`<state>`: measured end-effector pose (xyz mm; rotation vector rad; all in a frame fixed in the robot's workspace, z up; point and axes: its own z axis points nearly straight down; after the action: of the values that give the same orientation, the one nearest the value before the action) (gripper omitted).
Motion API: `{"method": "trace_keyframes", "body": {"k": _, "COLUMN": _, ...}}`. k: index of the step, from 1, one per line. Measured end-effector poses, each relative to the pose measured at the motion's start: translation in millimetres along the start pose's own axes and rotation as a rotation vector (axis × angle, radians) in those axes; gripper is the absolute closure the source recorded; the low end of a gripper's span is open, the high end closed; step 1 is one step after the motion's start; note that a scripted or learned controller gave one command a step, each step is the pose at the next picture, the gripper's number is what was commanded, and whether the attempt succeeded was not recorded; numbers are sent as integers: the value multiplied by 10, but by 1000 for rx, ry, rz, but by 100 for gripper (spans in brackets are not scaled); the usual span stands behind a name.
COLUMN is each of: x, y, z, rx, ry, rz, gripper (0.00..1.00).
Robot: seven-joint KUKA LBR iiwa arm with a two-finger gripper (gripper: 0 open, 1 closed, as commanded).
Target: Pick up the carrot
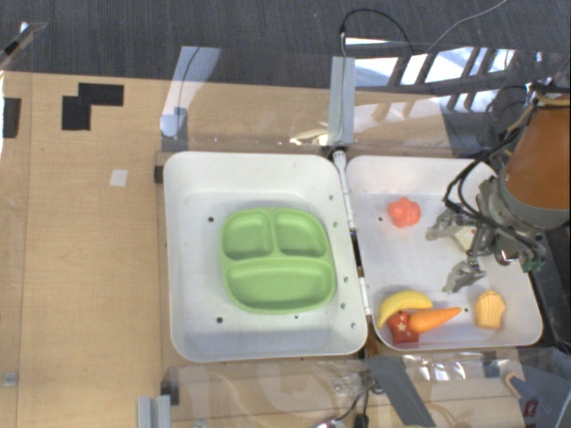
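Gripper [457, 255] above carrot [435, 318]; banana [401, 303] touching (left); corn [489, 309] right

Two bins sit side by side on the surface [80, 283], touching along their inner edges. The left bin [192, 239] holds a divided plate [277, 261] near its middle. In the right bin [428, 181], a strawberry [404, 212] lies toward the back left. Along the front edge lie a banana [399, 304], a small apple [402, 326] at the front-left corner, the carrot [434, 318] just right of both and touching them, and a corn cob [489, 310] toward the front-right corner. The hand [462, 255] hangs above the right side of this bin, behind the carrot and the corn cob.
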<state>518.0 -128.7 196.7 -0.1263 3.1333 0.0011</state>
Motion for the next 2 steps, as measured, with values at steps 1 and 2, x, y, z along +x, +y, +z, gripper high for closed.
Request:
{"method": "trace_keyframes", "body": {"k": 1, "x": 150, "y": -57, "z": 28, "rx": 1, "ry": 3, "rz": 340, "gripper": 0}}
{"method": "trace_keyframes", "body": {"k": 2, "x": 326, "y": -319, "z": 618, "rx": 1, "ry": 5, "rz": 614, "gripper": 0}}
